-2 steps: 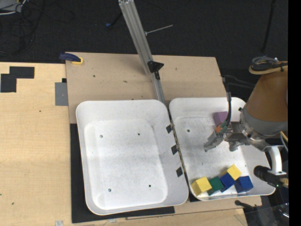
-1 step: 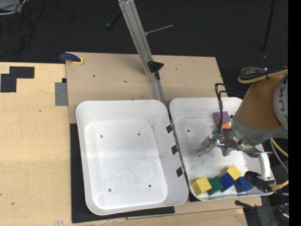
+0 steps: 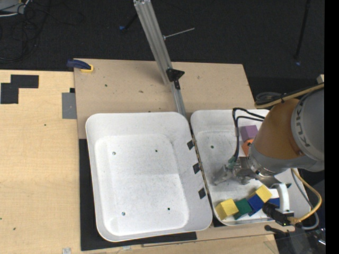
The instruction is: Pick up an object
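- Pincer point(image 3: 225, 174): it is seen low in the right bin point(image 3: 212, 128), right of centre in the frame, under the grey and orange arm point(image 3: 288, 134); whether it is wide or narrow cannot be told, as it is blurred and partly hidden by the wrist.
- Nothing can be made out in its grasp, so the pick is judged not yet made.
- Candidate objects are gathered at the lower right of the frame, in the near end of the right bin: a yellow block point(image 3: 228, 208), a green block point(image 3: 244, 207) touching it, a blue block point(image 3: 255, 203) and a second yellow piece point(image 3: 263, 193) just beside.
- A purple block point(image 3: 248, 133) and a small orange piece point(image 3: 245, 148) are seen higher up, close against the arm.
- The pincer is placed over bare bin floor, near the cluster but apart from it.
- For a clean pick, a block with free sides should be chosen; the yellow block at the cluster's left edge is judged the easiest.
- The pincer should be centred over one block before descent, since the packed neighbours may be pushed or caught.
- The left bin point(image 3: 100, 128) is not needed for this step.
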